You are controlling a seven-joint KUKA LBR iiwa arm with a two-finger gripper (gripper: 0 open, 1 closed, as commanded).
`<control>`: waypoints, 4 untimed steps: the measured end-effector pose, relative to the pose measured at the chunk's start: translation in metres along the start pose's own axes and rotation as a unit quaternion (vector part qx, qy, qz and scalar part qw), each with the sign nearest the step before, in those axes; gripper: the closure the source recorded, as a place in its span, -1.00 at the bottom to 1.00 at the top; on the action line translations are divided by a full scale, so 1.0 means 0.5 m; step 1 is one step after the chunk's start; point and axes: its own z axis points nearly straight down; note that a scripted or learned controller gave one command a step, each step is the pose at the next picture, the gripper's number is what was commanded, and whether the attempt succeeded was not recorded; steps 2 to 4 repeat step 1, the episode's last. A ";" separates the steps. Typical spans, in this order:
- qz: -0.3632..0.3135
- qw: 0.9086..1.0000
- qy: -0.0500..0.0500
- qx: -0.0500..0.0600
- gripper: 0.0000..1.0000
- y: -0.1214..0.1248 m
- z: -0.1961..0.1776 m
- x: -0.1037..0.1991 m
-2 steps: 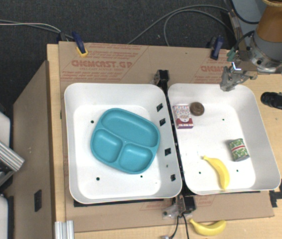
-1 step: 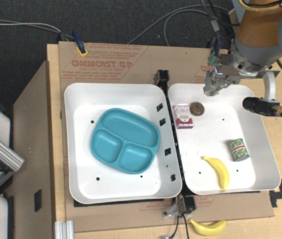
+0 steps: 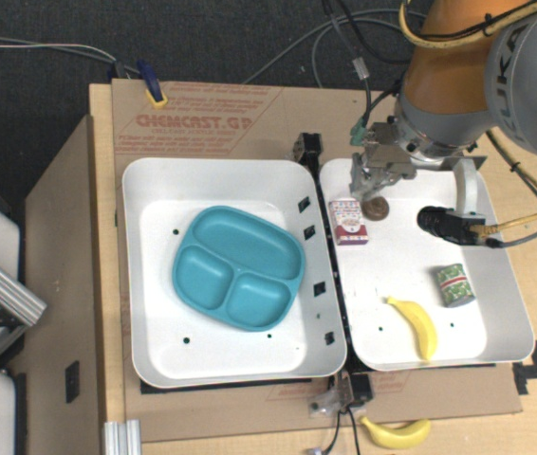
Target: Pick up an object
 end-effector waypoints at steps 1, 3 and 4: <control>0.000 1.000 0.000 0.000 1.00 -0.043 0.001 0.106; 0.000 1.000 0.000 0.000 1.00 -0.043 0.001 0.106; 0.000 1.000 0.000 0.000 1.00 -0.043 0.001 0.106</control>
